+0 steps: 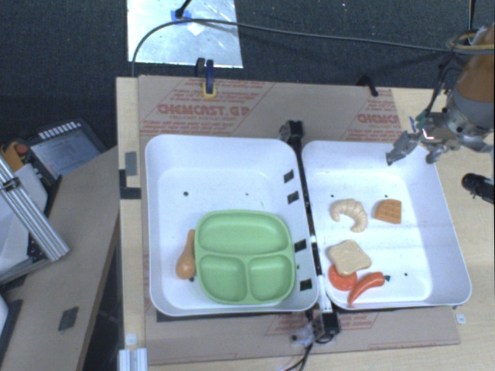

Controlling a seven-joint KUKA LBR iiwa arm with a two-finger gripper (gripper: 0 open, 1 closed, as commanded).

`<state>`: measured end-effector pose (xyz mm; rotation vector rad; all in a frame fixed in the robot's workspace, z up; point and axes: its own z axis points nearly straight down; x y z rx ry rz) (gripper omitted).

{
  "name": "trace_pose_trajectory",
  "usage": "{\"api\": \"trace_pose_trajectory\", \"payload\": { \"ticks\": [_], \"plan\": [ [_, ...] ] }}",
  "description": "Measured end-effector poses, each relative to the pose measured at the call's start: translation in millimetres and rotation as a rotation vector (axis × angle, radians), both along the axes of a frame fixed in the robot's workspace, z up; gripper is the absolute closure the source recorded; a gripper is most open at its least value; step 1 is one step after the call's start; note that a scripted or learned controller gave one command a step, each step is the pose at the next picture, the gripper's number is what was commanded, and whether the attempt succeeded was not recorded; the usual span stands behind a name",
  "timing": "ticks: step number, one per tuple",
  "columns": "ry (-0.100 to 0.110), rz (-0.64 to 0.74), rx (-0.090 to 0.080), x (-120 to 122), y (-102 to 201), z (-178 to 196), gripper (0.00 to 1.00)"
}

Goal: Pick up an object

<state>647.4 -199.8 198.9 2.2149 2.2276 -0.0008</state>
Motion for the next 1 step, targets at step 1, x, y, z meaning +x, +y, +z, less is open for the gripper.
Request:
{"api": "trace_pose_trajectory", "payload": {
  "ticks": [1],
  "plan": [
    [0.0, 0.001, 0.0, 3.1, 4.2, -42.2, 0.0]
  ]
}}
